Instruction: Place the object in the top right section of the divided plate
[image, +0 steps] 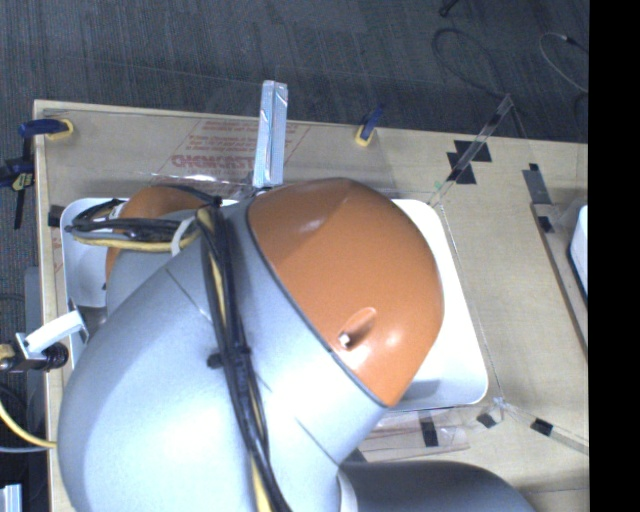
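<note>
One arm (300, 330) is covering most of the bin (462, 340), hiding gripper, object and plate beneath it; the gripper's state cannot be told, nor the object's weight or grasp point.

Even, moderately bright overhead light gives a soft sheen on the arm's orange band (345, 285) near the centre and a white glare on the bin rim (455, 385) toward four o'clock, while the close arm looks slightly soft.
</note>
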